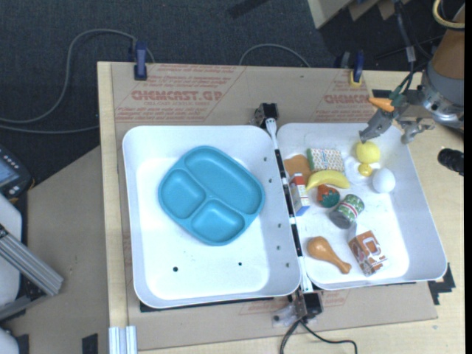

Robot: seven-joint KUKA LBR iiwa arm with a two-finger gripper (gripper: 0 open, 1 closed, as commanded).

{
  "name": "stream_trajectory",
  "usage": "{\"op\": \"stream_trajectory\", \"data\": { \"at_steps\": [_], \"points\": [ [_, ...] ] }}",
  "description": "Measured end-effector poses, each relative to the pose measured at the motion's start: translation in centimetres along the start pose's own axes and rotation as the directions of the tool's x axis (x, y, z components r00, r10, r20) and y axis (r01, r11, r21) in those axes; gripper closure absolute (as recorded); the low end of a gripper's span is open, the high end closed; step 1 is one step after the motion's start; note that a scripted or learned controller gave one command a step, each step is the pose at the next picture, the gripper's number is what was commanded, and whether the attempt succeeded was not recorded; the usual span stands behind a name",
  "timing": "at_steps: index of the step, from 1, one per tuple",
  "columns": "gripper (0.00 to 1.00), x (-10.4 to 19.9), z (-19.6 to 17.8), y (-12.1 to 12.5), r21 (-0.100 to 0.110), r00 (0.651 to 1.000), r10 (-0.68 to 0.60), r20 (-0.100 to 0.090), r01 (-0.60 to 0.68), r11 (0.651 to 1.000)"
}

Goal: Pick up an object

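On the far left sits the left bin (140, 198), and in it the blue divided plate (210, 203), lying flat and well apart from anything I mean to lift. Nothing there calls for me.

Across the seam, the right bin (420, 220) holds all the candidates, crowded toward its upper left: an orange piece (297, 164) against the dividing wall, a small carton (299, 196) just below it, a patterned packet (325, 158), a banana (328, 178), a red and green piece (329, 196), a can (346, 210) lying on its side, a drumstick (327, 251) and a brown packet (369, 251) lower down, then a yellow lemon (367, 153) with a white egg (383, 181) just beside it.

I judge the lemon to be my nearest target, since it sits right under my reach. To do this well I should come straight down over its middle, straddle it cleanly, and keep clear of the egg and the white piece touching its lower side, which could roll or get pinched. It is round, so a centred close matters.

My gripper (383, 124) hangs over the bin's upper right rim, just above and to the right of the lemon, tilted down and leftward. My fingers look spread apart, with nothing between them. My wrist and the rest of my arm run off to the right edge.
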State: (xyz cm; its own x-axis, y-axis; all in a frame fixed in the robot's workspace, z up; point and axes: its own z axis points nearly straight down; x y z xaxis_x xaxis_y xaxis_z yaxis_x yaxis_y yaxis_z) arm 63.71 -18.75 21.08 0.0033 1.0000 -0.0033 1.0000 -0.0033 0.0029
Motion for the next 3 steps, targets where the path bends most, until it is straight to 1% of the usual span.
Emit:
{"op": "stream_trajectory", "data": {
  "at_steps": [1, 2, 3],
  "points": [
    [0.0, -1.2, 13.2, 2.9, 0.006, 1.0, -0.004, -0.005, 0.004, 1.0],
    [1.0, -1.2, 11.4, 3.0, 0.0, 1.0, -0.005, -0.001, 0.005, 1.0],
    [1.0, 3.8, 12.7, 2.8, 0.009, 1.0, -0.008, -0.006, 0.008, 1.0]
  ]
}}
